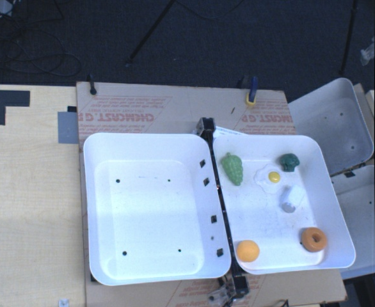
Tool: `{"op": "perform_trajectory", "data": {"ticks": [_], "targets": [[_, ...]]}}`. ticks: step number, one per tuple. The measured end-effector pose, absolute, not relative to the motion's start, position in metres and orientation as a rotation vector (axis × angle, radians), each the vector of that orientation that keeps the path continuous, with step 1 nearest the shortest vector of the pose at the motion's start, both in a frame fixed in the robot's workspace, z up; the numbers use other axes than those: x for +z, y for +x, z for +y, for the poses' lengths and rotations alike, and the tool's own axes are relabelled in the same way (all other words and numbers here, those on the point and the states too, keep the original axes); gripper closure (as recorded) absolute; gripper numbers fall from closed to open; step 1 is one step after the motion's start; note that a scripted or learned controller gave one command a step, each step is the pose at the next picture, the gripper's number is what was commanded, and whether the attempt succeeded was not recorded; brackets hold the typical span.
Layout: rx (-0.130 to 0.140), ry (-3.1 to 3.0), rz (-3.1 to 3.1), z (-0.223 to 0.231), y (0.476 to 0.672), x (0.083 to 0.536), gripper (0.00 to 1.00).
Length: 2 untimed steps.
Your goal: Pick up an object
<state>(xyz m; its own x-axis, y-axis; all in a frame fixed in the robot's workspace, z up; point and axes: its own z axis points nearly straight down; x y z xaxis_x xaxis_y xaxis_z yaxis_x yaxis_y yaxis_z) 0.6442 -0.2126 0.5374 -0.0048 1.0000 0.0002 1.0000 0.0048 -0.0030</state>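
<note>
We note the left bin (146, 210) holds no items; it probably serves as the drop side, so nothing has to be cleared from it. A black divider strip (214, 194) runs between the two bins and seems to clamp them edge to edge on the cardboard sheet (175, 110) covering the counter (27, 203).

All candidates for the pick lie in the right bin (328, 171). Nearest the divider, a light green bumpy piece (233, 169) lies in the upper part; an orange ball (247, 251) rests low, close to the front wall. Toward the middle, a fried egg toy (271, 177) lies flat, with a pale white item (290, 199) just below it. A dark green broccoli piece (289, 162) sits near the back, and a brown donut (313, 239) lies front right.

The items are well apart, so we judge that any can be approached singly. The flat egg looks hardest to grip. End effector state: we cannot tell from this frame.
</note>
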Motion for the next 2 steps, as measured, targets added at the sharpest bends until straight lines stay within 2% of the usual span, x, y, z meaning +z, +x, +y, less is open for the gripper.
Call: {"op": "perform_trajectory", "data": {"ticks": [2], "targets": [[0.003, -2.214, -2.225, -0.2126, 0.6442, 0.5374, 0.00]]}}
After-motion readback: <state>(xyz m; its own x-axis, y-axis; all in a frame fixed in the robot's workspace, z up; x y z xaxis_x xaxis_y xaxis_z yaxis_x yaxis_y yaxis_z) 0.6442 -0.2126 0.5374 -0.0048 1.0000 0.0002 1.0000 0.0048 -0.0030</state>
